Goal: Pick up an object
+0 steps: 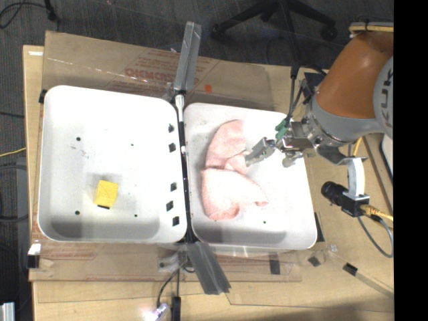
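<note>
Gripper (257, 152) low over right white plastic bin (294, 229); crumpled pink cloth (224, 176) just left of its tip, long axis near-to-far; grasp state can't be told.

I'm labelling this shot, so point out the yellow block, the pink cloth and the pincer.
yellow block (106, 193), camera view, middle of its top face
pink cloth (226, 179), camera view, its centre fold
pincer (256, 154), camera view, between its fingertips
</note>
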### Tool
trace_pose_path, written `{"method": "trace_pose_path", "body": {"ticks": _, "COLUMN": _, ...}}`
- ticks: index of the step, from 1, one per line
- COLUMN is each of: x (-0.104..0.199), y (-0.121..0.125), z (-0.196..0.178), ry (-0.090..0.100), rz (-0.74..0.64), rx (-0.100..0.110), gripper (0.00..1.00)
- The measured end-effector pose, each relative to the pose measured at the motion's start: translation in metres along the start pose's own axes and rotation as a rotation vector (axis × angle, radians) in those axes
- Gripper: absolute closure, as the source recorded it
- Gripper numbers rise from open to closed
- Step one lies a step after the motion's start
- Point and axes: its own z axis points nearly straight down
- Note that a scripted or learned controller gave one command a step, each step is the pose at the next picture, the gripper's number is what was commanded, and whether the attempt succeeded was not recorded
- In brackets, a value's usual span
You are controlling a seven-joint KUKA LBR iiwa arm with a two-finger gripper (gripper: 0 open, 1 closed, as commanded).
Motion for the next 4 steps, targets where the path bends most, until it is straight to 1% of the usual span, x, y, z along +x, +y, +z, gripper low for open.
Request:
{"method": "trace_pose_path", "body": {"ticks": 1, "x": -0.048, "y": 0.032, "z": 0.129, "ry": 0.0, "rz": -0.096, "rx": 0.0, "gripper": 0.0}}
{"method": "trace_pose_path", "body": {"ticks": 2, "x": 0.001, "y": 0.079, "z": 0.187, "ry": -0.001, "rz": -0.229, "rx": -0.004, "gripper": 0.0}}
{"method": "trace_pose_path", "body": {"ticks": 3, "x": 0.001, "y": 0.079, "z": 0.177, "ry": -0.001, "rz": -0.233, "rx": -0.002, "gripper": 1.0}}
{"method": "trace_pose_path", "body": {"ticks": 4, "x": 0.051, "y": 0.117, "z": 0.082, "ry": -0.001, "rz": -0.156, "rx": -0.003, "gripper": 1.0}}
